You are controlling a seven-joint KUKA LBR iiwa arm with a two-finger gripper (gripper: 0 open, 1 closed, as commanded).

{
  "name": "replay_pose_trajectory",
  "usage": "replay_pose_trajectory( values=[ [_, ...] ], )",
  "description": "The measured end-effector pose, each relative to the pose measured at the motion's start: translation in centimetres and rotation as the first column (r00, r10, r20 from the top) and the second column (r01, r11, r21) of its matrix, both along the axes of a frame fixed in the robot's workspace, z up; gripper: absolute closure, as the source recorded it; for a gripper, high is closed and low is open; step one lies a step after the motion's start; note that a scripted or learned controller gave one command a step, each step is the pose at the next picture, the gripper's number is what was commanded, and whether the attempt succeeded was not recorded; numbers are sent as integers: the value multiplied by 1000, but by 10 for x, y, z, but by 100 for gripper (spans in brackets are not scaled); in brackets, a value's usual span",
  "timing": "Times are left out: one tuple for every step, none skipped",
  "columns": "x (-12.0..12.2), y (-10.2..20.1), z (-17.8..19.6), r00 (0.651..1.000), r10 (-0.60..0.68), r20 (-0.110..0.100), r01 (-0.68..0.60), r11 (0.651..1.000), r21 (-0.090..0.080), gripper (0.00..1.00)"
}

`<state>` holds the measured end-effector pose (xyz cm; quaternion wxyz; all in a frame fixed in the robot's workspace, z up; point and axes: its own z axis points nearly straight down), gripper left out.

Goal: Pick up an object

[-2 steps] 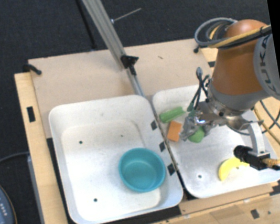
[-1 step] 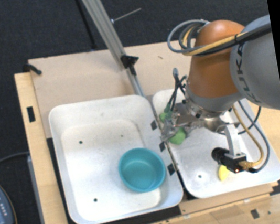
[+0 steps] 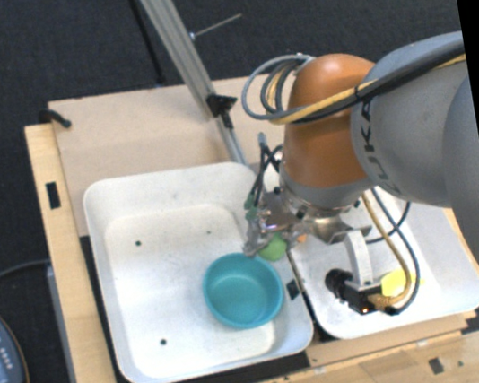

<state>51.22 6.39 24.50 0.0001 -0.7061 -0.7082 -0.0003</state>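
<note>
Nothing looks lifted yet: the gripper (image 3: pixel 270 237) hangs over a small green object (image 3: pixel 274 248) beside the teal bowl (image 3: pixel 242 290); jaws' state unclear.

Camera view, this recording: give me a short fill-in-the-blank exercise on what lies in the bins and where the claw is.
1. The teal bowl lies in the ____ bin of the view.
2. The small round object right by the claw is ____ in colour.
3. The yellow object lies in the ____ bin.
4. The bowl stands with its opening facing ____.

Missing words: left; green; right; up
</note>
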Motion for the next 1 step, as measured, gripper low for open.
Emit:
replay_pose_trajectory(
  values=[
    [0, 0, 0, 1000, 0, 1, 0, 1000, 1, 0]
  ],
)
